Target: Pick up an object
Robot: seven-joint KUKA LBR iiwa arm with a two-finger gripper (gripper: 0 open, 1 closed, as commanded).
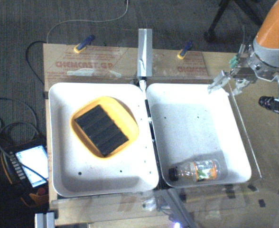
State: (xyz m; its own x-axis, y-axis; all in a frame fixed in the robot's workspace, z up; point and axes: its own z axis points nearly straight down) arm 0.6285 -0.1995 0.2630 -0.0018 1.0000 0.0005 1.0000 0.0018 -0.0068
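1. The left bin [63, 175] holds a yellow dish [82, 112] with a dark ridged block [102, 130] lying in it, a little far of the bin's middle.
2. The right bin [196, 127] holds a plastic bottle [195, 170], on its side along the near wall, dark cap pointing left.
3. The gripper [223, 82] hangs over the right bin's far right corner, well apart from the bottle. Its fingers stand spread, with nothing between them.
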